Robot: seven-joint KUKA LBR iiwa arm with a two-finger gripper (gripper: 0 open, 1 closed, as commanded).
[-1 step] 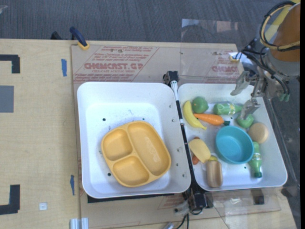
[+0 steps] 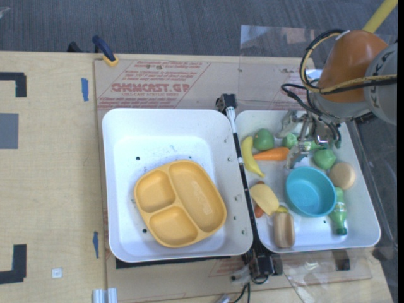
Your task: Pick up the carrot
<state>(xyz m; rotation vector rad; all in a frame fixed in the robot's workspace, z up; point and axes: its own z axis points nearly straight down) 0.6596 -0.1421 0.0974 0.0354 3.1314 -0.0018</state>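
right now carrot (image 2: 273,155) between banana (image 2: 250,157), green apple (image 2: 263,138), blue bowl (image 2: 309,190); fingers (image 2: 298,149) at its end, grip unclear.

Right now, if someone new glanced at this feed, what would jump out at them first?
Probably the big yellow divided plate, lying alone in the left bin. Next, the crowded right bin: a blue bowl ringed by toy food, with the orange carrot lying beside a banana. The claw hangs just over the carrot's right end.
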